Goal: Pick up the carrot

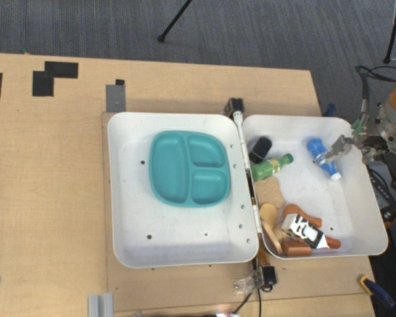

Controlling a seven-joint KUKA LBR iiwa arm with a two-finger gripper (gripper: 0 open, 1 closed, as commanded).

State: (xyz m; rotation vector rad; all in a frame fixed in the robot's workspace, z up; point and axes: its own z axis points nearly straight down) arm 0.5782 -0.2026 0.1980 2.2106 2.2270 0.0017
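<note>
The light wooden bench (53, 197) carries two shallow white bins: the left bin (129, 243) touching the right bin (356, 203), with black tape patches (53, 76) well left of them.

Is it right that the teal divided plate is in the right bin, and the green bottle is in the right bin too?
Not quite. The camera view shows the teal divided plate lying in the left bin, not the right one. The green bottle really is in the right bin, near its left wall.
</note>
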